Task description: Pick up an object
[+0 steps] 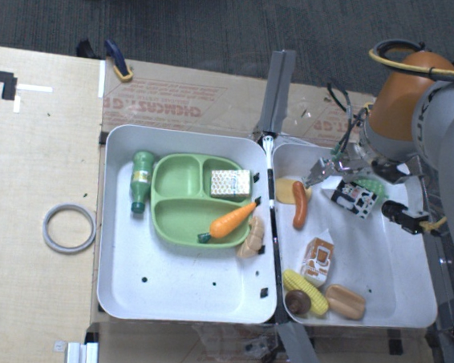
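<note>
While the gripper (322,172) hangs at right bin's upper left, spread unclear, sausage (299,205) lies just lower-left, long axis vertical.

Both bins (121,270) looked like smooth white plastic with a slight gloss; the green tray (180,181) was matt plastic, and the surface (26,172) pale wood-like board.

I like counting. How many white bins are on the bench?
2. The left bin holds the green tray; the right bin sits beside it, under the arm. Nothing looks able to hide a third.
</note>
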